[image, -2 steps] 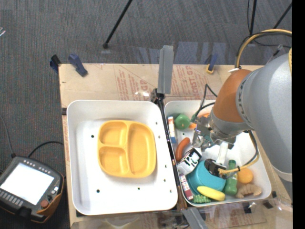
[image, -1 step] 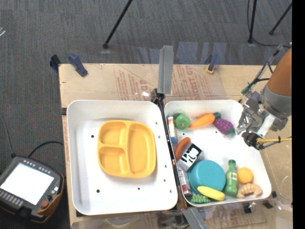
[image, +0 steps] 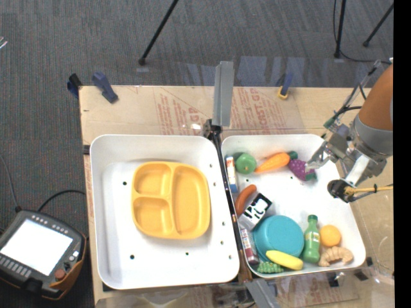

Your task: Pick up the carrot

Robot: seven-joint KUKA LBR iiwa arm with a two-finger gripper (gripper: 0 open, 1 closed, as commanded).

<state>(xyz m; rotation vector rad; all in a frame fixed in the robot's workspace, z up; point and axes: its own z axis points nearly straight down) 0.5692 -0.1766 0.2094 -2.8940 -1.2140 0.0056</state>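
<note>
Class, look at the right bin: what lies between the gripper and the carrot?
In the camera view, purple grapes lie between the gripper and the carrot; the gripper's tip sits right beside the grapes.

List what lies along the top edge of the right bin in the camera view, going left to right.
Green apple → carrot → purple grapes → gripper, right beside the grapes.

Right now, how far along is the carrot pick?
Done: the gripper is over the right bin, low by the purple grapes. In hand: nothing shows between its fingers. Left: the carrot lies untouched beside the green apple, left of the gripper; it must shift there, grasp, lift.
</note>
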